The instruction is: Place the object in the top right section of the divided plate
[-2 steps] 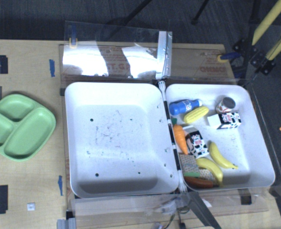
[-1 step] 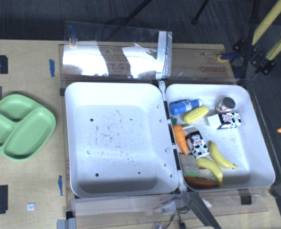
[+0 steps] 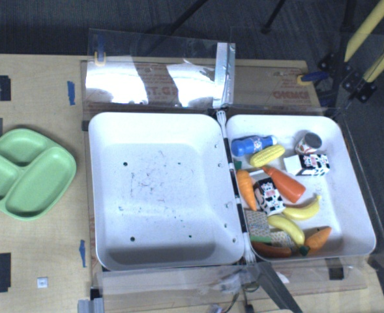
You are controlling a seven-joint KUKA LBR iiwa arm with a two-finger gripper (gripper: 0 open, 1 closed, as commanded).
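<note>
While the smooth green divided plate (image 3: 27,173) lies on the pale wooden bench (image 3: 48,96) at nine o'clock, its long compartment slanting toward one o'clock, the right white bin (image 3: 348,175) holds glossy plastic toys: bananas (image 3: 289,227), corn (image 3: 267,154), a carrot (image 3: 246,188), a blue bottle (image 3: 247,145). The left bin (image 3: 159,188) is scuffed. The claw's state cannot be told.

My wooden bench (image 3: 35,83), green divided plate (image 3: 27,173) at nine o'clock, left bin (image 3: 159,188) central, right bin (image 3: 348,201) at three o'clock
</note>
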